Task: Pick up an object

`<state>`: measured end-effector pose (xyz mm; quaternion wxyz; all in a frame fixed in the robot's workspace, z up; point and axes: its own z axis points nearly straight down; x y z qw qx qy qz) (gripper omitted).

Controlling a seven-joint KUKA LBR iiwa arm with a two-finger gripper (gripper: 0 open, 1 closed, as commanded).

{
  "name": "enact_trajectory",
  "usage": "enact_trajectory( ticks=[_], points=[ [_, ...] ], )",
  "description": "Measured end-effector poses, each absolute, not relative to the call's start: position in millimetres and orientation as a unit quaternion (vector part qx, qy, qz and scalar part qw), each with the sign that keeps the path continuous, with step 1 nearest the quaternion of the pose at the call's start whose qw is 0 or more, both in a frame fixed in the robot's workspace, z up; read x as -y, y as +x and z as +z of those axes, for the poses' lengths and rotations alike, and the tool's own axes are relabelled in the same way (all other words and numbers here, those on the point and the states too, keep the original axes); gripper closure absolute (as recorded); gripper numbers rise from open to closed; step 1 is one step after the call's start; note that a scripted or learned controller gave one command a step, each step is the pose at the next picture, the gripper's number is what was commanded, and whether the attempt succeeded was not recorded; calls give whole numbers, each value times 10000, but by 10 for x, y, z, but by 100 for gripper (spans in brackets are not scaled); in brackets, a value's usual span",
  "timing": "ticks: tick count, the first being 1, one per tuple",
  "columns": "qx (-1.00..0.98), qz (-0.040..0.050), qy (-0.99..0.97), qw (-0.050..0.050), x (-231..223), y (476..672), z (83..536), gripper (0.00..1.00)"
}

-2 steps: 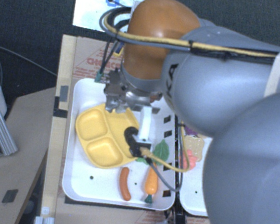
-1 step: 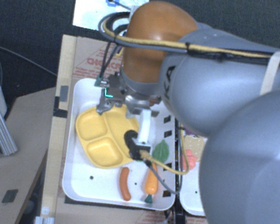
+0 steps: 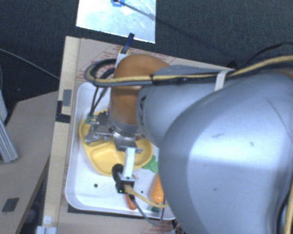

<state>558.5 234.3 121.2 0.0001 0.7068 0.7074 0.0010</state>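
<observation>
Readable text: none can be made out.
Cardboard sheet (image 3: 98,56) under the white bin (image 3: 69,184): faint reddish printed lines along its edges, too blurred to read.
Arm (image 3: 226,170): plain grey casing, no legible markings.
</observation>
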Motion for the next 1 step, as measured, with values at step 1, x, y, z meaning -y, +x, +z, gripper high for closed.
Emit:
enact_trajectory(
  ticks=[1],
  points=[
    [-7071, 12, 7072, -3, -2341, 5589, 1312, 100]
  ],
)
